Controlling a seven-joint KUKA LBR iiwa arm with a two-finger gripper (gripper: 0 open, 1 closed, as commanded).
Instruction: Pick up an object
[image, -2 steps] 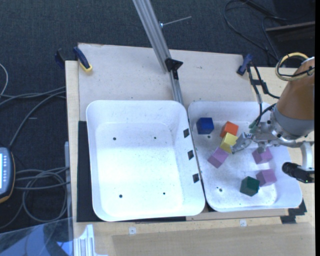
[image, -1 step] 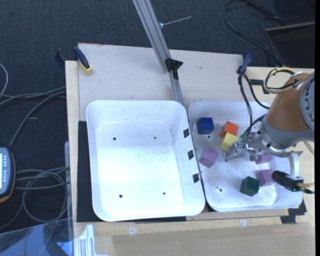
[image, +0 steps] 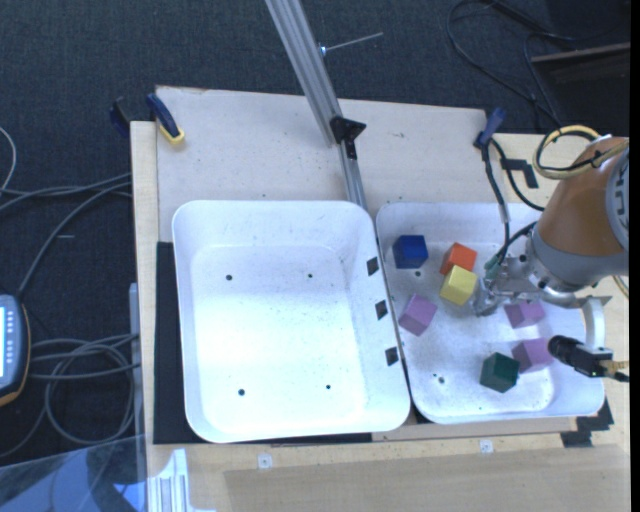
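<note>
A slanted grey metal pole (image: 312, 75) crosses the pale wooden desk (image: 260, 140); black cables (image: 60, 300) trail over dark carpet (image: 80, 60).

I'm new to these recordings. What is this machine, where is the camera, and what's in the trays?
One camera looks down at a slant on a bench with two shallow white bins. The left bin sits beside the right bin. A grey and orange robot arm reaches in from the right, its gripper low among small blocks: blue, orange, yellow, green and three purple ones. Whether it holds anything is unclear.
</note>
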